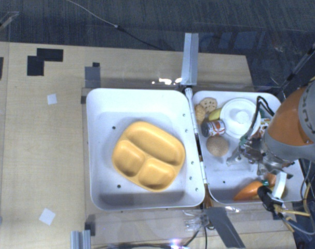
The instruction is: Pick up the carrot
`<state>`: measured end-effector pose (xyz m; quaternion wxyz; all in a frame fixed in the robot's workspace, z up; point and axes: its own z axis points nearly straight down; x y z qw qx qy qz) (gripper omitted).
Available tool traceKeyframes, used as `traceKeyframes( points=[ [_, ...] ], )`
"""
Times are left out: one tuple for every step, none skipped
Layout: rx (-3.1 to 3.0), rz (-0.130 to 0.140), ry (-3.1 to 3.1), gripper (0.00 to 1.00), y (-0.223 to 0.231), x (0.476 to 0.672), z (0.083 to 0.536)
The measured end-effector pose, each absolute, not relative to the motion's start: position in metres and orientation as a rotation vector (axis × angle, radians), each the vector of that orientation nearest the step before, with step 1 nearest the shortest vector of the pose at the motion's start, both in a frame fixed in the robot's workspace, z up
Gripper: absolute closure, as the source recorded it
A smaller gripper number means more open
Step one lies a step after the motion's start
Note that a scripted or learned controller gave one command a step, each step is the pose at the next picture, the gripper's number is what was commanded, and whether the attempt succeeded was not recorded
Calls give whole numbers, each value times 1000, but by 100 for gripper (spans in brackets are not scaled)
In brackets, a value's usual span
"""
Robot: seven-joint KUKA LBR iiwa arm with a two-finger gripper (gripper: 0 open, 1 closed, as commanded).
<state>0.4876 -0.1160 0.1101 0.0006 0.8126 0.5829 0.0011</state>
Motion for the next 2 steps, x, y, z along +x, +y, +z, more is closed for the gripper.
traceKeyframes(
  points=[
    [2779,5,1462,0,-108,488,112],
    [2982,7,991,0,-15,489,185]
  ],
)
